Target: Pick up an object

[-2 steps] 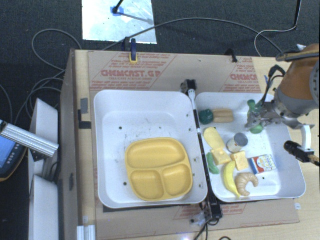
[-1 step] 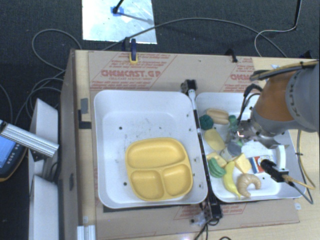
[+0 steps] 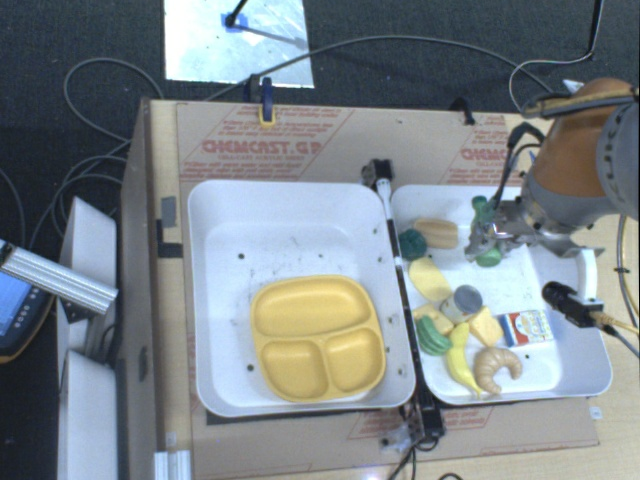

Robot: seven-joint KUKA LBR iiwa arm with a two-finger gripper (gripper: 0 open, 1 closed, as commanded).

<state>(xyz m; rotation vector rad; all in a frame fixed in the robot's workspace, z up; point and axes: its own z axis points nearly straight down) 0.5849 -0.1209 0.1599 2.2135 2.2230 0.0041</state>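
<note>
My gripper hangs over the far middle of the right bin. Right at its tip lies a small green object; whether it is gripped is not visible. Left of the gripper lie a tan bread roll and a dark green vegetable. Nearer the front are a pale yellow fruit, a grey can, a yellow wedge, a green item, a banana, a croissant and a small white, red and blue box.
The left bin holds a yellow divided tray toward its front. A raised rim separates the two bins. Cables run across the dark floor behind the bench.
</note>
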